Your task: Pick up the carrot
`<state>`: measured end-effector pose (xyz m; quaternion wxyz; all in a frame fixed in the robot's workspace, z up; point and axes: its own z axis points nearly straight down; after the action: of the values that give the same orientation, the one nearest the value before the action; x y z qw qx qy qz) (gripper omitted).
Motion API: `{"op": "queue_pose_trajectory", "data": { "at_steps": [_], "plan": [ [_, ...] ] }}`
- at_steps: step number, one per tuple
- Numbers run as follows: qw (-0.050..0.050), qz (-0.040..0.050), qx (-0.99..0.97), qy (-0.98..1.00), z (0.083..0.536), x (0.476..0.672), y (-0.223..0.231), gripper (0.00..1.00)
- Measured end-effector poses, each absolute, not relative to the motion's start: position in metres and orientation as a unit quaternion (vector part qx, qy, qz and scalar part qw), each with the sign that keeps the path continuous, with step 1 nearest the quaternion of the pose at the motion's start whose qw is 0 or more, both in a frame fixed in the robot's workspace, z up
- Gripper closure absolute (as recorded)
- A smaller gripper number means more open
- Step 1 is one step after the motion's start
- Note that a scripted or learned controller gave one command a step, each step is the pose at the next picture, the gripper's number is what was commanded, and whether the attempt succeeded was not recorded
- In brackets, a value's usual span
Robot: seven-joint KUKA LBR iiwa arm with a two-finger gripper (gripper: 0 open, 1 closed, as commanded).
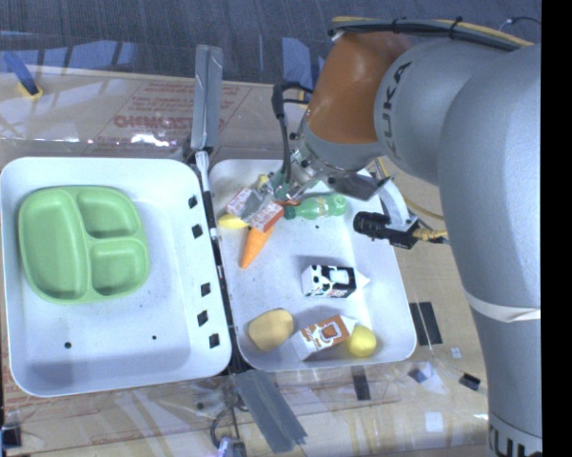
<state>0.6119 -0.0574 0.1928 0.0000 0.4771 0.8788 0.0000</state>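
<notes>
My end effector point(284, 190) hovered just above the carrot point(254, 246) at frame centre, its opening impossible to tell, and crowding cartons risked a wrong grab.

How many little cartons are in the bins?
3, all in the right bin: a black-and-white carton in the middle, an orange-and-white carton near the front, and a red-and-white carton by the gripper. The arm may hide more.

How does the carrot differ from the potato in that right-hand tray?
The carrot is orange, slim and tapered; the potato is tan, plump and rounded. The carrot lies near the gripper toward the bin's far left side, the potato by the near edge. Both lie in the right bin.
</notes>
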Motion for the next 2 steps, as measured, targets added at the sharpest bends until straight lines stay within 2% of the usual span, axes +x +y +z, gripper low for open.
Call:
{"op": "queue_pose_trajectory", "data": {
  "at_steps": [1,2],
  "plan": [
    [0.0,-0.0004,0.475,0.88,0.2025,0.6124,-0.0567,1.0],
    [0.0,-0.0005,0.474,0.88,0.2026,0.6124,-0.0567,0.0]
  ]
}}
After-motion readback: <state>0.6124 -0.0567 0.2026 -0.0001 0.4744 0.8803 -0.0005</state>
